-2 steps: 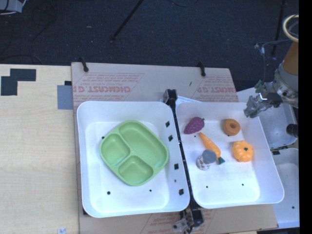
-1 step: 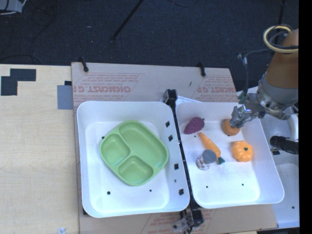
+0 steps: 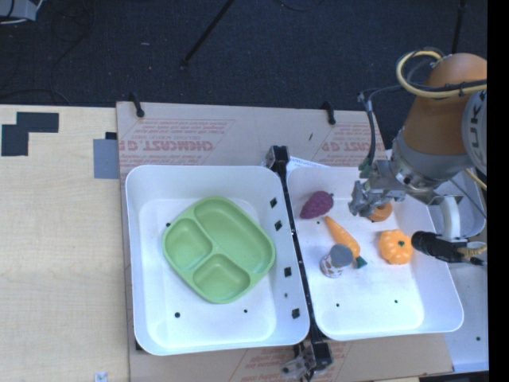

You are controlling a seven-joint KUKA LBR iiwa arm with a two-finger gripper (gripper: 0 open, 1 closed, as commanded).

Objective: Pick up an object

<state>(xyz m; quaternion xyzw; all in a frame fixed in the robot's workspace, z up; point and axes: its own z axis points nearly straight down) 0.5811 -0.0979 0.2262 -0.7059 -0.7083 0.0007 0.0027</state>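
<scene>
My gripper is low over the back of the right bin. A small orange thing shows just at its right side, partly hidden by it; whether it is gripped I cannot tell. A purple piece lies to the gripper's left. In front of it lie an orange carrot, a small grey and white piece and an orange pumpkin-like toy.
The left bin holds a green divided plate. A black divider runs between the two bins. The front half of the right bin is bare white floor. The arm comes in from the right.
</scene>
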